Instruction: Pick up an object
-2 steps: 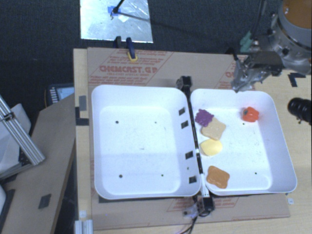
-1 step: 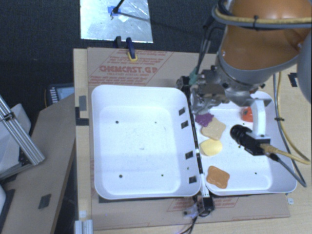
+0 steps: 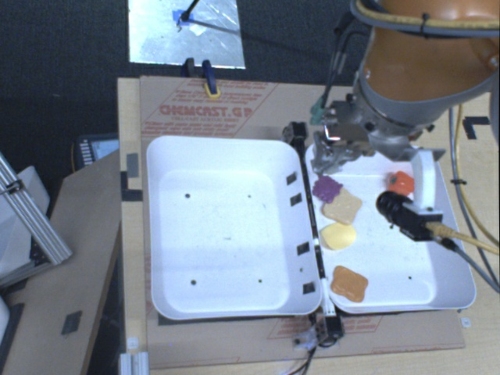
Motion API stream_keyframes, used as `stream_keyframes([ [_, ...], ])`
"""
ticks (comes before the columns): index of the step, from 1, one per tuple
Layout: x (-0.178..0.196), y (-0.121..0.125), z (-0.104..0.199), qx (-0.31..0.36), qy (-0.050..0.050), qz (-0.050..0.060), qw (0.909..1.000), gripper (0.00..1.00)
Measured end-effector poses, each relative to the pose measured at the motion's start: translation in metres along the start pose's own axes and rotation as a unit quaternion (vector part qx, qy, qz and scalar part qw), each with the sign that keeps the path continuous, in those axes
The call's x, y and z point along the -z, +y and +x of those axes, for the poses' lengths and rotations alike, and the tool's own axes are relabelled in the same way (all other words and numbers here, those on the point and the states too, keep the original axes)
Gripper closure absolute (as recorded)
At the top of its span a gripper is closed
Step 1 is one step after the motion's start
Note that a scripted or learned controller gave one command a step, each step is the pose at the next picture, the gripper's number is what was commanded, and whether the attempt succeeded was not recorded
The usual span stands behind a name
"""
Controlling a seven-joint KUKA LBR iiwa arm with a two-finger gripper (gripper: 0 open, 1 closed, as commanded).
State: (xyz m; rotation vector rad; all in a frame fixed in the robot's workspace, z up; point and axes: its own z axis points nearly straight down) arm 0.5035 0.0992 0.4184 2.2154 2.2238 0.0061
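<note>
The right bin (image 3: 437, 283) holds several small items. A purple piece (image 3: 327, 187) lies near its left wall, with a beige slice (image 3: 343, 207) touching it just below. Further down are a yellow lump (image 3: 338, 237) and an orange-brown piece (image 3: 349, 283). An orange-red item (image 3: 401, 183) sits toward the right, partly hidden by the arm. My gripper (image 3: 326, 161) hangs under the big orange wrist, at the bin's upper left, just above the purple piece. Nothing shows held in it.
The left bin (image 3: 156, 209) stands beside the right one, and a divider with black clips (image 3: 305, 248) separates them. A black part with a cable (image 3: 406, 216) juts over the right bin. A foil sheet (image 3: 186, 22) lies behind the bench.
</note>
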Motion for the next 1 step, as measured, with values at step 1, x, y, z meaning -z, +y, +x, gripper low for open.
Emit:
stream_keyframes([
  [1,0.0668,-0.017,0.0116,0.001,0.001,-0.002,1.0,1.0],
])
